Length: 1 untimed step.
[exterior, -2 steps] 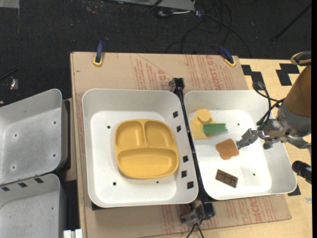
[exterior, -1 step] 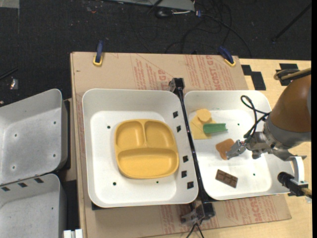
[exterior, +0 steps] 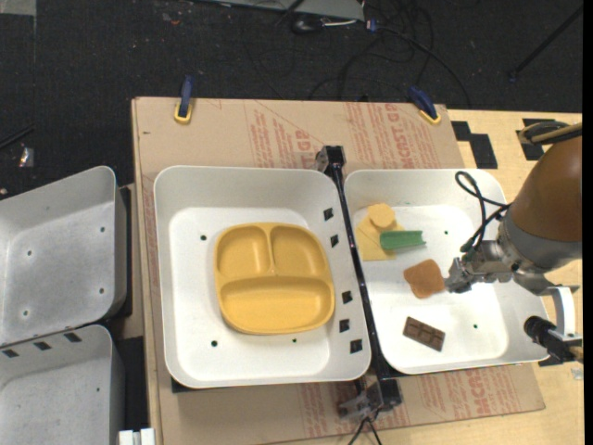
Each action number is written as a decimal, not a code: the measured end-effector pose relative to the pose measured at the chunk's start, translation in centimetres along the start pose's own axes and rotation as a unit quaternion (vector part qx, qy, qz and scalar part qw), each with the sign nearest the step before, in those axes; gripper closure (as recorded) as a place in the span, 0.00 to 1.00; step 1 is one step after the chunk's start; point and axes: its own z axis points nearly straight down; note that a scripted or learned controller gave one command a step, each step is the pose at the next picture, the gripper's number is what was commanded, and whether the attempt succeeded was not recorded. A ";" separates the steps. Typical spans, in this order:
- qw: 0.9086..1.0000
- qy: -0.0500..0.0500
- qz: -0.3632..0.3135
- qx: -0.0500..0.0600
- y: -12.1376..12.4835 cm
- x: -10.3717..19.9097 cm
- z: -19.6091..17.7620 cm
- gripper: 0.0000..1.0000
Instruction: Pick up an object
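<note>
Gripper (exterior: 460, 278) sitting low in the right bin (exterior: 491, 346), reaching in from the right under the grey wrist and orange band of the arm (exterior: 551, 207) — open or closed, impossible to tell from this angle. Lying just beside its tip, possibly touching: a flat brown cookie-like piece (exterior: 423, 278). Resting nearer the front of the same bin, apart from the tip: a dark chocolate bar (exterior: 424, 334). Sitting toward the bin's back-left: a green block (exterior: 402, 240) lying across a yellow cheese-like slab (exterior: 372, 240), with a small yellow round piece (exterior: 381, 217) just behind. Occupying the left bin (exterior: 181, 248): a yellow divided plate (exterior: 274, 278) — three compartments, lying flat near the middle. Trailing a black cable (exterior: 474, 197) over the right bin's back-right corner. Supporting both bins: a cardboard sheet (exterior: 278, 128) clamped at the back edge.
</note>
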 end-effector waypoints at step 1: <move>1.000 -0.001 -0.003 -0.003 0.4 0.5 -6.2 1.00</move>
